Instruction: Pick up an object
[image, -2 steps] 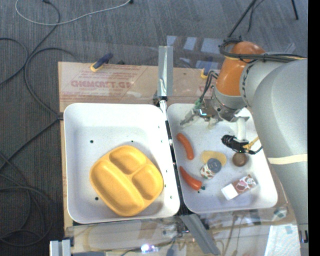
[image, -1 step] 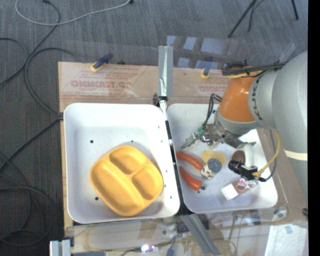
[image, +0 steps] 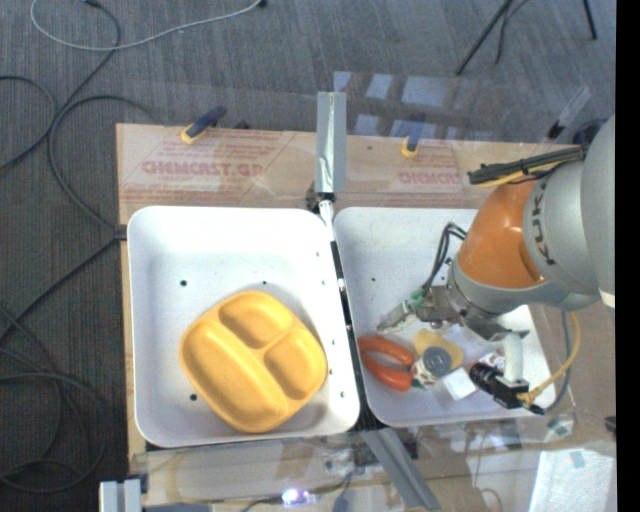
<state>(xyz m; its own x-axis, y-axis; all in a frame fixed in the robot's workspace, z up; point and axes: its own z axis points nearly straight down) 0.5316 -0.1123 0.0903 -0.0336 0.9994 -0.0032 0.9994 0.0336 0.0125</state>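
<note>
Two white bins sit side by side, the left bin and the right bin, and the arm reaches low into the right one. Well apart from the pincer, across the shared wall, lies a yellow plate. The likeliest target, an orange tool, lies flat just beside the pincer on its plate-ward side, with a yellow disc near both. Whether the pincer is wide or narrow I cannot tell. The risk, I judge, is an off-centre grab that shoves the tool into the disc instead of gripping it. The tool's long axis slants from the shared wall toward the disc.
</note>
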